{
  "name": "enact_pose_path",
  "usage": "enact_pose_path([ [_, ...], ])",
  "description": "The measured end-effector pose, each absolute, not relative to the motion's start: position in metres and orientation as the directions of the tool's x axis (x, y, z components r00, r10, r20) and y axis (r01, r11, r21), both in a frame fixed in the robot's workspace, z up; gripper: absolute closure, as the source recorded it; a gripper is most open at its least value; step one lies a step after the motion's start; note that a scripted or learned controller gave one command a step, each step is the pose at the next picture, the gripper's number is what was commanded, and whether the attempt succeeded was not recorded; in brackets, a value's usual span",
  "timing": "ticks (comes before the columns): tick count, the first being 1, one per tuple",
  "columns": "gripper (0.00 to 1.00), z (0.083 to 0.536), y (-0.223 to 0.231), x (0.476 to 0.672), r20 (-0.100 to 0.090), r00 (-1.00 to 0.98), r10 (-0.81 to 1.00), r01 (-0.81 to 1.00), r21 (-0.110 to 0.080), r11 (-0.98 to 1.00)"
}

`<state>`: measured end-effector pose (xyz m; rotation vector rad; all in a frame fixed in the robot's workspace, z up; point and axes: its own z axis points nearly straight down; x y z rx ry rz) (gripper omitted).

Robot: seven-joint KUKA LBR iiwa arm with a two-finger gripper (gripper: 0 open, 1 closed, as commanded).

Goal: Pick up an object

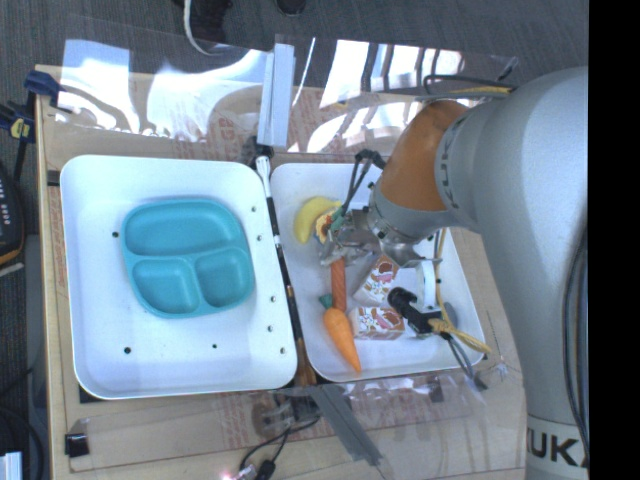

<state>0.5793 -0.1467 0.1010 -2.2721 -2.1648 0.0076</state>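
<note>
Over the right bin (455,363), the gripper (345,236) is low among the banana (312,215), carrot (342,336) and packets (378,320), but whether its jaws grip anything I cannot tell, so lifting seems not yet done.

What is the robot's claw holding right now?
It cannot be told. The gripper is low in the right bin beside the banana, its tips hard to see.

One fixed camera is looking down at a slant on the table (40,268), taking in both bins (90,348) fairly closely; the arm (520,168) is entering from the right.
</note>
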Motion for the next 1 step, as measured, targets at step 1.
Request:
enact_pose_path([
  [1, 1.00, 0.2287, -0.1296, 0.5621, 0.000, 0.116, 0.993, 0.993, -0.001, -0.116],
])
